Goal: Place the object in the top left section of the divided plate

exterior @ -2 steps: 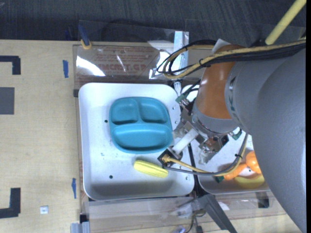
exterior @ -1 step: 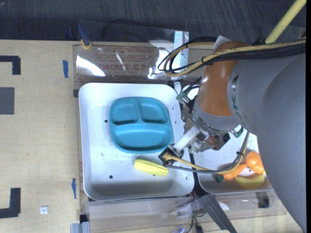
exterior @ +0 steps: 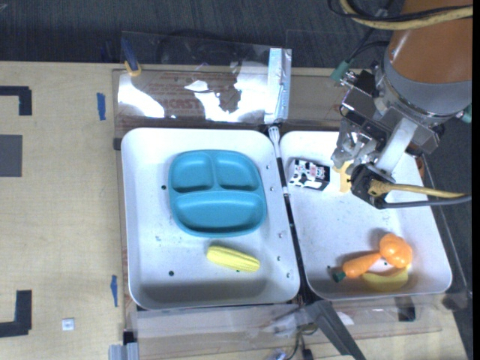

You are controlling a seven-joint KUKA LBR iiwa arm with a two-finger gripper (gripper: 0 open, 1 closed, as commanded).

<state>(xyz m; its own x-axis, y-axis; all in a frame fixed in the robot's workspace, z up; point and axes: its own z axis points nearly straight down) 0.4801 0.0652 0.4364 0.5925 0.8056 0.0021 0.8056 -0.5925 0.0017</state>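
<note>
A: Corn [exterior: 233,258] lies nearest, yellow, on the left bin [exterior: 142,223] floor just below the blue divided plate [exterior: 217,190]. Plate sections hold nothing.

B: And the right bin [exterior: 315,238]?

A: An orange carrot toy [exterior: 373,259] lies on a yellow piece [exterior: 388,279] near the front corner. Farther back sits a black-and-white card [exterior: 309,174].

B: The gripper [exterior: 363,172]?

A: It hangs over the right bin's back edge, beside the card. How wide it stands, or whether it has anything, I cannot tell.

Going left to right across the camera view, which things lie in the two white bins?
Blue divided plastic plate → yellow corn cob toy → small black-and-white patterned block → orange and yellow toy pile in the right bin's near corner. The gripper hovers above the right bin.
</note>
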